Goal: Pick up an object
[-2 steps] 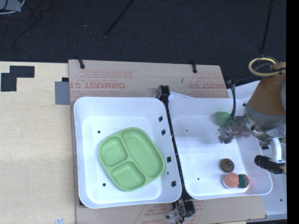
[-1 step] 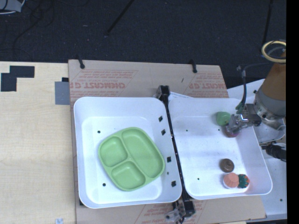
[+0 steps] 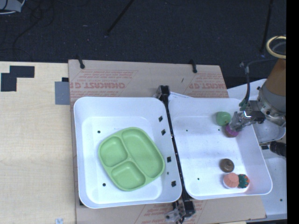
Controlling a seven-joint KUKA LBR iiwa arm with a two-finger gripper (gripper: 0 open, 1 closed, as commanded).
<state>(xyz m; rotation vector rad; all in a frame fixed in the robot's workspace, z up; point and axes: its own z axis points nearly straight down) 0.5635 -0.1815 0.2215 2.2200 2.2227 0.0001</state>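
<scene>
pink disc (image 3: 230,180) with teal lump (image 3: 243,181) lay at right bin's (image 3: 205,190) near corner | gripper (image 3: 237,122) over purple ball (image 3: 231,131), far side of same bin, finger state unclear | green ball (image 3: 223,118) beside it | brown disc (image 3: 227,164) between | green plate (image 3: 131,158) in left bin (image 3: 88,115)

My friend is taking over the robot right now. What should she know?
Gripper: low at the right bin's far right edge, between a green object and a purple object; whether it holds anything cannot be told.
Also in that bin: brown round piece, pink piece touching a teal piece, near corner.
Left bin: green divided plate.
Done: no lift visible.
Left: grasp one object and raise it.
</scene>
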